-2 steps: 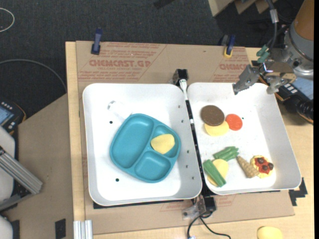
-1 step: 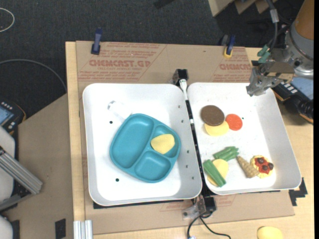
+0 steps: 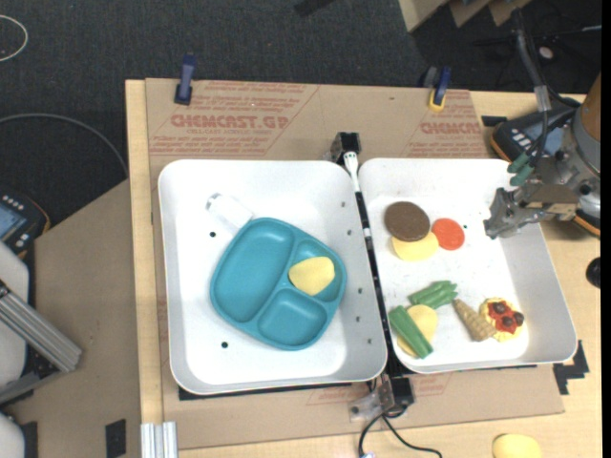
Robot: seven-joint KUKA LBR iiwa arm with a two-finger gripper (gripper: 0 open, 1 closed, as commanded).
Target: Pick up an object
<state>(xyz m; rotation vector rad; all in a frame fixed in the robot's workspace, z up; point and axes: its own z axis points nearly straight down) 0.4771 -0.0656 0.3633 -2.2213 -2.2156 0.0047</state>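
pincer (image 3: 498,219) hangs low over right bin's (image 3: 535,351) edge — arm reaching leftward.

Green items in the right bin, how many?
2. One green piece lies near the bin's middle; another lies just left below it, across a yellow piece. More may hide underneath.

Dark carpet floor (image 3: 143,27) surrounds a cardboard-topped bench (image 3: 286,113)

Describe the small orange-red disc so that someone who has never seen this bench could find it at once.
Start at the right-hand shallow white bin. In its upper half a round brown patty overlaps a flat pale yellow round piece. The flat orange-red disc lies just right of that pair, the only red-orange round thing there and smaller than both.
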